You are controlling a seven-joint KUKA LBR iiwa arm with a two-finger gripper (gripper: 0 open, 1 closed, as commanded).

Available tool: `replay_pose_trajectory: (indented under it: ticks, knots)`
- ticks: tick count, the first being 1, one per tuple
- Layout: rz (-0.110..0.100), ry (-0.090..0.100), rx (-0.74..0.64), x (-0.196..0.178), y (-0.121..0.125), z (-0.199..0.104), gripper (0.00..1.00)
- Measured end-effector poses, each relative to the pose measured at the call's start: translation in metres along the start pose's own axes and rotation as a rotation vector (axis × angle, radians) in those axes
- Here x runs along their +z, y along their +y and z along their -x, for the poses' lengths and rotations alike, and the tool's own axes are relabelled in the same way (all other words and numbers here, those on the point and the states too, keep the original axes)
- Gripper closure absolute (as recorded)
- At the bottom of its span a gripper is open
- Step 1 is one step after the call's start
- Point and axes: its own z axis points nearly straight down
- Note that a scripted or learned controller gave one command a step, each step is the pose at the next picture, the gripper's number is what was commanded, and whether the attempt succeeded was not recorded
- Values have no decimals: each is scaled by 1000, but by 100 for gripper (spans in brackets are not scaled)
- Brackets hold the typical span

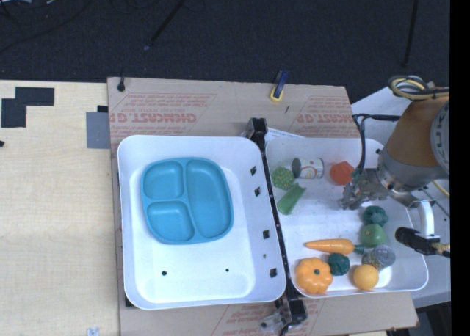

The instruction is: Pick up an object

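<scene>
My gripper [353, 198] hangs low in the right bin [323, 217], just below a red tomato-like piece [341, 173] and left of a dark teal object [375, 215]. Nothing shows in its grasp. Near it lie a small can on its side [311, 169], a green leafy piece [283, 177] and a green cucumber-like piece [291, 199]. At the bin's front are a carrot [330, 246], an orange pumpkin [314, 276], a teal lump [338, 263], a yellow fruit [365, 276], a grey object [380, 257] and a green ball [371, 235].
The left bin [191, 283] holds a blue divided plate [186, 200]. The grey arm with its orange band [416, 140] comes in over the right bin's far right side. A black divider [266, 202] runs between the bins. Cables lie at the right edge.
</scene>
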Motion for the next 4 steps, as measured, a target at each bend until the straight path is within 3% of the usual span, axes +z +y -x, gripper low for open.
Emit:
replay_pose_trajectory:
  ticks: [2,3,4]
  knots:
    - [7,-3,-1,-118,-1,-11,100]
    - [3,-1,-2,-129,-1,-11,100]
    - [0,1,-2,-134,-26,-59,100]
